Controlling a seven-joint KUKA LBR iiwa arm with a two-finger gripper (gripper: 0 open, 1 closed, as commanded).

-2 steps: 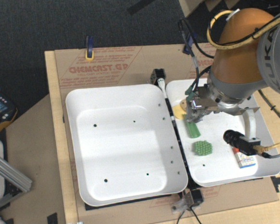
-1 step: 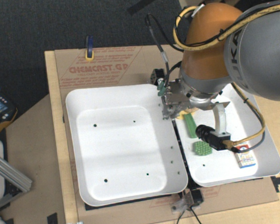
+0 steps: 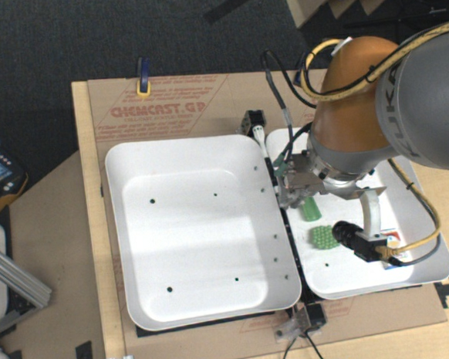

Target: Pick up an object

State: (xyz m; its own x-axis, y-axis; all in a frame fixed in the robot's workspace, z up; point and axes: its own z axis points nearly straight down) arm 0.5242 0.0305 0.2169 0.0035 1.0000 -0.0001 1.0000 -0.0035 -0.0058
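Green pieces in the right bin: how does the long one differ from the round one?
Shape: the long green piece is a narrow bar; the round green piece is a blob.
Surface: the long one looks smooth, the round one dotted.
Place: the long one sits partly under the tool; the round one lies clear of it.
Both are green, in the right bin near its left wall.

One fixed camera looks down slantwise on the tabletop: left bin centred, right bin and arm rightward.
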